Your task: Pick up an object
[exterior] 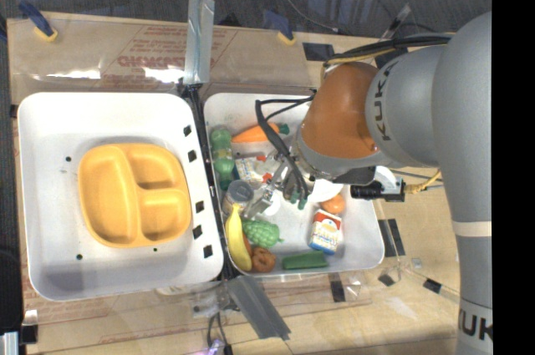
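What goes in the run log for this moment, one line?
arm: over right white bin | gripper: low among toy food, nothing seen held | yellow divided plate: left white bin

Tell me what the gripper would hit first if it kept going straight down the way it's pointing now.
Most likely the silvery round item beside the banana in the right bin. The gripper points down-left toward it, though depth is hard to judge from this slanted view.

One fixed camera looks down from above the table [100, 40] at a slant, far enough back to take in both white bins — the left bin [42, 203] and the right bin [368, 236] — side by side. The arm [435, 94] enters from the frame's right, looming large and close to the lens.
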You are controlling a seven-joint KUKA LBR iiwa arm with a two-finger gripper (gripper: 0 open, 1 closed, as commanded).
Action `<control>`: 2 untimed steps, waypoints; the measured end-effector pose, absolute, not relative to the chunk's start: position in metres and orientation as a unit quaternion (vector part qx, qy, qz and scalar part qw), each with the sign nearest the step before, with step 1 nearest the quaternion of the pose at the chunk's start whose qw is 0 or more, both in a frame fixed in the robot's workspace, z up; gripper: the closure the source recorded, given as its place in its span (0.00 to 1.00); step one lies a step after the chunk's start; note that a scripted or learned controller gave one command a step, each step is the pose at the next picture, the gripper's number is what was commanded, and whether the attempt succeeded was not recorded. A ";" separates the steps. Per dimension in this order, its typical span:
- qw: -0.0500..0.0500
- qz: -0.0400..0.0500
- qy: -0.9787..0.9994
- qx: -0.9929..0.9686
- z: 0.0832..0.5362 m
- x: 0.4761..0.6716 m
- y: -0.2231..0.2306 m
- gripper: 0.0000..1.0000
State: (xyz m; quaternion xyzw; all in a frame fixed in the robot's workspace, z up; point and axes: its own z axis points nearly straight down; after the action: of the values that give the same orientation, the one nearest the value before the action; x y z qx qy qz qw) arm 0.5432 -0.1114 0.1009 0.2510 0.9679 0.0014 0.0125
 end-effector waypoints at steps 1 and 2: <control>0.010 0.001 0.948 0.319 0.101 0.555 -0.097 0.00; 0.006 0.002 0.903 0.430 0.100 0.627 -0.111 0.00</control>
State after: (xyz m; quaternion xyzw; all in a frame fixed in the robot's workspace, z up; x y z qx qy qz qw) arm 0.6271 -0.1107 0.0998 0.4295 0.9030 0.0018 0.0065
